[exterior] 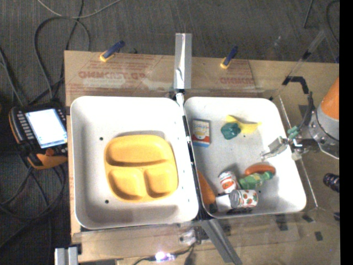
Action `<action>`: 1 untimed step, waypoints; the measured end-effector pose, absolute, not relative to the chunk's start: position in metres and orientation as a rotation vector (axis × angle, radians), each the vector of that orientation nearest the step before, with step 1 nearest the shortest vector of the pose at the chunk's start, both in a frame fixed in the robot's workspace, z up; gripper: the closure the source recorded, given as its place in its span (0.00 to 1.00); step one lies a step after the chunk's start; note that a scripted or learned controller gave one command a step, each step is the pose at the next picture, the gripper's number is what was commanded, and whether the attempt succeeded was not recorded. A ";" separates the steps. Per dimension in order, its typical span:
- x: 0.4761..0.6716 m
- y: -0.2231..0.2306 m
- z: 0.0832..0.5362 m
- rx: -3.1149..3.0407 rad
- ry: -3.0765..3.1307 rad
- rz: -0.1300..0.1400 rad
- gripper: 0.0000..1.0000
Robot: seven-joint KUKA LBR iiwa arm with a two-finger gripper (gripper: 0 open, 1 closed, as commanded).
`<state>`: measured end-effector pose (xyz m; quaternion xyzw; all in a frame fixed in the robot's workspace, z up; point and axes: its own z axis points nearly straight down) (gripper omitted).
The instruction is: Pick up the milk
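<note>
The milk (201, 131) is a small white carton with an orange and blue label. It lies in the right bin (287, 197), close to that bin's left wall and in its far half. My gripper (274, 148) hangs over the right side of the same bin, well to the right of the milk and a little nearer the front. Nothing shows in its grasp. The grey arm with its orange band (333, 106) comes in from the right edge.
A teal item (230, 130) and a yellow banana (249, 126) lie between the milk and my gripper. An orange and green item (258, 173), two cans (227, 181) (244, 199) and a carrot (206, 187) crowd the front. The left bin (88, 203) holds a yellow divided tray (142, 166).
</note>
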<state>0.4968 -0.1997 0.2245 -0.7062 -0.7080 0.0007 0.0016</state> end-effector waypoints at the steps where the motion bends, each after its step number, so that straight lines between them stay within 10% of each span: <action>1: 0.492 -0.138 0.105 -2.425 -2.033 -0.020 0.00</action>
